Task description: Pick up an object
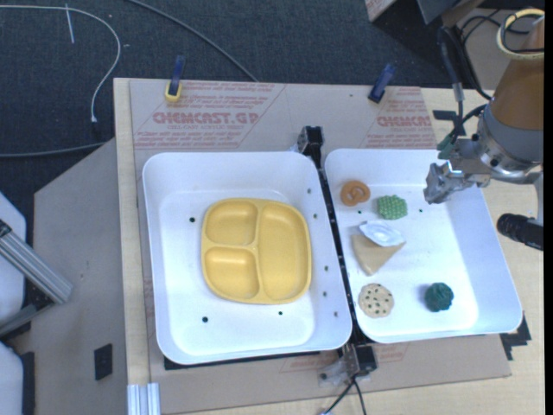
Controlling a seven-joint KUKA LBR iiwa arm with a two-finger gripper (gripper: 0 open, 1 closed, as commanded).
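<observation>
While you watched from above, your arm (518,102) reached in from the right, its orange band sitting over the grey wrist, and the gripper (437,186) hung over the upper right part of the right bin (484,249). You could not tell from that angle how far the claw stood open, and nothing showed between its tips; the white floor of the bin lay bare beneath it.

You had six small things in that bin. An orange ring-shaped piece (354,193) lay near the top left corner, and a light green knobbly ball (391,207) sat just beside it on the right, the nearest of the objects to the gripper yet clearly apart from it. Below those, a tan wedge (373,254) pointed toward the bin's middle, with a white, crumpled-looking piece (382,233) resting against its upper edge. A round speckled cookie (376,300) lay near the bottom left, and a dark green lump (438,296) sat to its right, well away from the claw.

Your left bin (164,258) carried a yellow tray with three compartments (257,251), set near its centre and slightly turned. Both bins rested on a brown board (225,115) printed with red lettering, held at its far edge by two blue clamps (176,80), and a pale cable (95,33) curved across the dark floor beyond it.
</observation>
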